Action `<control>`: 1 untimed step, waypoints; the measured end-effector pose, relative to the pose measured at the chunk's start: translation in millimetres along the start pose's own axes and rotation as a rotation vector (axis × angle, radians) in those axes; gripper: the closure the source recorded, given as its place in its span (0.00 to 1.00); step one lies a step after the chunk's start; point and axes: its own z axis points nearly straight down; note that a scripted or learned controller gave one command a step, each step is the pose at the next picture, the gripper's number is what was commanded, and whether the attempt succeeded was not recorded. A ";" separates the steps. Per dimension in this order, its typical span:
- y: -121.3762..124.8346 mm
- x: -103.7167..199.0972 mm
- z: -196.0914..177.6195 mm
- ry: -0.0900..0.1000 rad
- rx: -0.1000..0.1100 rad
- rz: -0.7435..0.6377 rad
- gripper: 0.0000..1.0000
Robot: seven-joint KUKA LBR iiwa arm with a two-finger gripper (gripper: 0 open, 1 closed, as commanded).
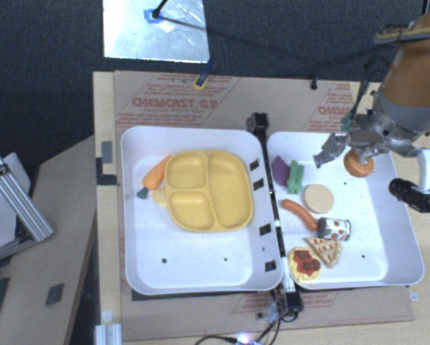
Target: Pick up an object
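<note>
My gripper (350, 148) hangs over the back of the right bin (398, 246), at the end of the grey and orange arm coming in from the right. Directly beneath and just right of it lies an orange-brown ring-shaped bun (359, 166), partly covered by the gripper. I cannot see whether the bun is touched or held. Further left in the same bin lie a purple piece (280, 169), a green piece (295, 176), a beige disc (318, 198) and an orange sausage (299, 213).
A small red-and-white can (336, 228), a pizza slice (325, 249) and a round pizza (305, 263) lie at the right bin's front. The left bin (193, 268) holds a yellow divided plate (200, 190) and a carrot (155, 172). A black divider (269, 192) runs between the bins.
</note>
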 end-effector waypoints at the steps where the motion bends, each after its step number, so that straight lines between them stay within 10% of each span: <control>1: 1.9 0.1 -5.7 -0.001 -0.011 -0.002 0.00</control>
